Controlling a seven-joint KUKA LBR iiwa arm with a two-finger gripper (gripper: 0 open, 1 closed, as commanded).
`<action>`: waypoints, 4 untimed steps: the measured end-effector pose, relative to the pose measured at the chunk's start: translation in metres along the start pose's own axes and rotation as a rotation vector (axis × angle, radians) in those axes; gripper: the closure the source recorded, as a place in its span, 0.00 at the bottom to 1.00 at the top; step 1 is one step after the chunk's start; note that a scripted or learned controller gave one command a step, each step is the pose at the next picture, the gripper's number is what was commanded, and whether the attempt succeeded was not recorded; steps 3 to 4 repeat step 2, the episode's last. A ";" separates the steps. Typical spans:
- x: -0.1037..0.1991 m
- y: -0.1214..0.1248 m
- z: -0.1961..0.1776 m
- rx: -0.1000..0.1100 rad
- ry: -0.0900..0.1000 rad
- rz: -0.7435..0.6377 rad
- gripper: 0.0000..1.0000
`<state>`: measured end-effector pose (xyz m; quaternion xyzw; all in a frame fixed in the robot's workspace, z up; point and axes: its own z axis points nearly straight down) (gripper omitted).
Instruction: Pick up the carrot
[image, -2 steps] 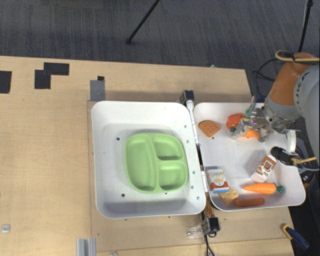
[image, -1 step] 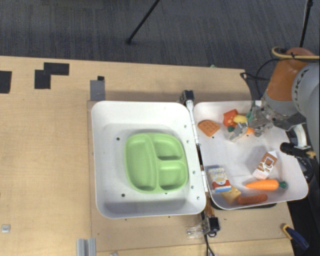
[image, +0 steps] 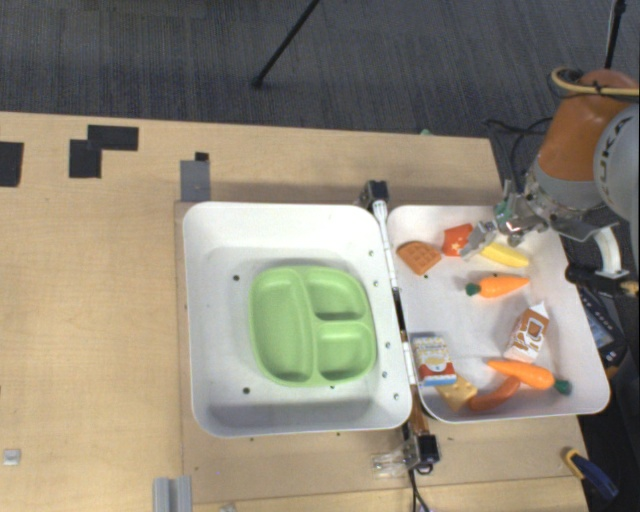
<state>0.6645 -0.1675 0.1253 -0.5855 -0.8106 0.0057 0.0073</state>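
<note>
The left bin (image: 205, 300) holds a green divided plate (image: 312, 323) near its middle. In the right bin (image: 590, 385), just past the shared edge, lie a waffle-like brown piece (image: 419, 257) at the top and a small carton (image: 432, 359) lower down with a tan bit (image: 458, 391) beside it. Further right sit a red box (image: 457, 239), a yellow piece (image: 503, 256), and a carrot (image: 497, 286) just below that, green end pointing left. A second carrot (image: 524, 373) lies near the bin's bottom over a reddish sausage (image: 493, 396), with a brown-and-white packet (image: 528, 333) above it. The gripper (image: 502, 229) hangs at the bin's top right above the yellow piece; whether it is open or closed I cannot tell.
</note>
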 end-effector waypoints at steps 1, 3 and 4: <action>-0.007 -0.042 0.031 -0.041 -0.025 -0.097 0.00; 0.033 -0.042 0.032 -0.039 -0.030 -0.223 0.00; 0.033 -0.042 0.032 -0.039 -0.030 -0.223 0.00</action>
